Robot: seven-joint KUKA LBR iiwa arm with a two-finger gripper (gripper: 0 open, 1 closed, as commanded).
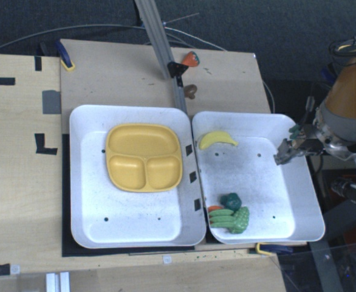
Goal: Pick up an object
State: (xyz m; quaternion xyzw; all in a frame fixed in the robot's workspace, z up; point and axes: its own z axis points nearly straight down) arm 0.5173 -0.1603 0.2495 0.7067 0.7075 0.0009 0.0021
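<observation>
A yellow banana (218, 140) lies near the back left of the right bin (299, 193). A cluster of green toy vegetables (232, 218), with a dark green piece (231, 201) and a bit of red at its left, rests at the bin's front left. My gripper (285, 152) hangs at the right bin's right rim, well to the right of the banana and above the bin floor. Nothing shows between its fingers.
The left bin (87, 218) holds a yellow divided plate (144, 157). A grey pole (157, 32) with a clamp stands behind the bins. Small red and brown items (191, 58) sit on the bench at the back. Bare floor spans the right bin's middle.
</observation>
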